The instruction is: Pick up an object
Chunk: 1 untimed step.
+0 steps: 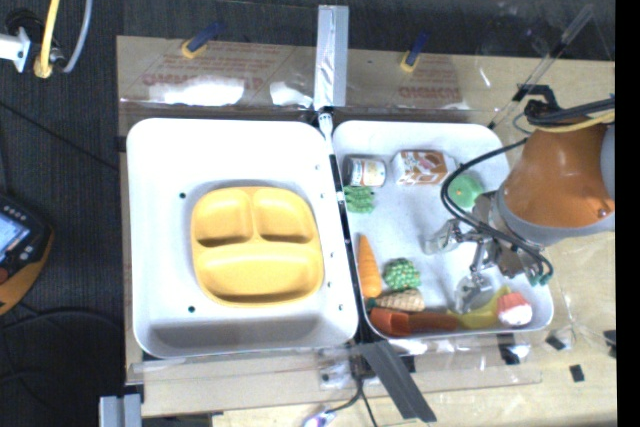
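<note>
Toy foods lie in the right bin (pixel 345 245): a carrot (pixel 367 264), green grapes (pixel 400 272), a red-and-white piece (pixel 515 309) in its near right corner. The gripper (pixel 476 289) hangs low just left of that piece, right of the grapes; whether it grips anything, I cannot tell. The left bin (pixel 160 165) holds a yellow tray (pixel 257 244).

Arm (pixel 560 180) cut off at right edge; gripper (pixel 478 287) too blurred to read; label on small can (pixel 364 172) (top of right bin) illegible.
</note>
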Each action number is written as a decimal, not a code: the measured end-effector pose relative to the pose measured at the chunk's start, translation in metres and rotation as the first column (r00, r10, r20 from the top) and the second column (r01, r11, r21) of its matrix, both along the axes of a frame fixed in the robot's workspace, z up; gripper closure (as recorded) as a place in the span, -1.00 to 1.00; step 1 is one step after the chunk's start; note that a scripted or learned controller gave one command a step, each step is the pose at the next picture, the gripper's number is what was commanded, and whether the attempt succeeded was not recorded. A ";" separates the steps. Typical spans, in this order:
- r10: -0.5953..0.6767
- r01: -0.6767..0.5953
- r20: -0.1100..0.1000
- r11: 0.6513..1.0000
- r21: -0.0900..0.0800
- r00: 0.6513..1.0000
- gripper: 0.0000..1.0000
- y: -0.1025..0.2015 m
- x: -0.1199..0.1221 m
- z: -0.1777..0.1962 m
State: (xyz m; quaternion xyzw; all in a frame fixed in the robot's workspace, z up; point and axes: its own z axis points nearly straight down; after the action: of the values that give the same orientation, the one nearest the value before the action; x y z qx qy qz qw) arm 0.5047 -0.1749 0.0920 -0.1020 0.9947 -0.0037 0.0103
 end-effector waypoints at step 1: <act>0.032 -0.032 0.000 0.999 -0.003 0.999 -1.00 0.017 -0.007 0.000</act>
State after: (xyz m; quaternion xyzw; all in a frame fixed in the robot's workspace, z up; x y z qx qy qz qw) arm 0.4973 -0.1574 0.0920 -0.1179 0.9930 -0.0050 0.0104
